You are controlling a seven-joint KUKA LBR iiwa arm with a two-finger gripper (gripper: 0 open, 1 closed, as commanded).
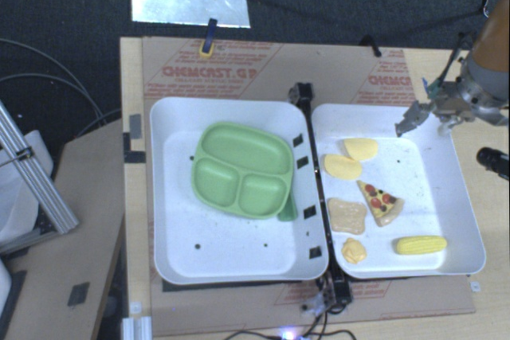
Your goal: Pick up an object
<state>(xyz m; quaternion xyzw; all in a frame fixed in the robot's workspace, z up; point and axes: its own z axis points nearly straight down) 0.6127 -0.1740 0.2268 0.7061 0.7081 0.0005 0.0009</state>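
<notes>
Gripper (pixel 414 122) hangs over the right bin (pixel 466 195) far edge, apparently empty, finger spread not discernible, toy food including pizza (pixel 380 202) and corn (pixel 421 245) lying nearer; approach step, next needing descent onto one piece.

Red lettering is showing on the brown sheet (pixel 263 68) lying under the two bins. At its far left it is reading "CHEMCAST", then what looks like "GP". The far-right printing is repeating slantwise, too blurred to read.
</notes>
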